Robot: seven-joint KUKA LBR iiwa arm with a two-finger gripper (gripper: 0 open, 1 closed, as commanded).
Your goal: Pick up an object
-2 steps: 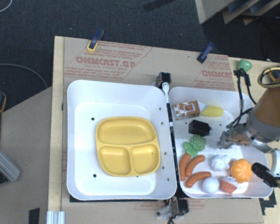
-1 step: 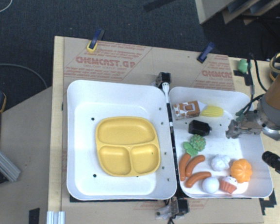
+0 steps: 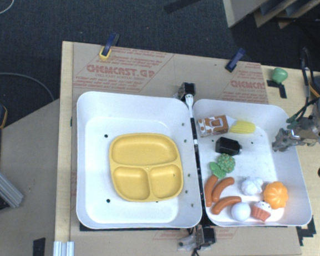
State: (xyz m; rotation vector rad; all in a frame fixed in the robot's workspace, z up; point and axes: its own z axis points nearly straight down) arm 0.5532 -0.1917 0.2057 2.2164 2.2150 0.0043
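Note:
The right bin (image 3: 290, 169) holds several toy foods. A brown and white box (image 3: 213, 124) and a yellow corn cob (image 3: 242, 127) lie at the back, with a black block (image 3: 228, 145) just in front of them. A green broccoli (image 3: 222, 165), two sausages (image 3: 219, 188) (image 3: 227, 203), a white ball (image 3: 242, 211), a white lump (image 3: 250, 186), an orange pumpkin (image 3: 275, 194) and a cupcake (image 3: 262, 210) crowd the front. My gripper (image 3: 284, 142) hangs over the bin's right rim, apart from all of them, with nothing seen in it.
The left bin (image 3: 91, 146) carries a yellow three-compartment plate (image 3: 145, 166). A green knob (image 3: 278, 75) and clamps (image 3: 234, 60) sit on the board behind the bins. Bare white floor lies between the black block and my gripper.

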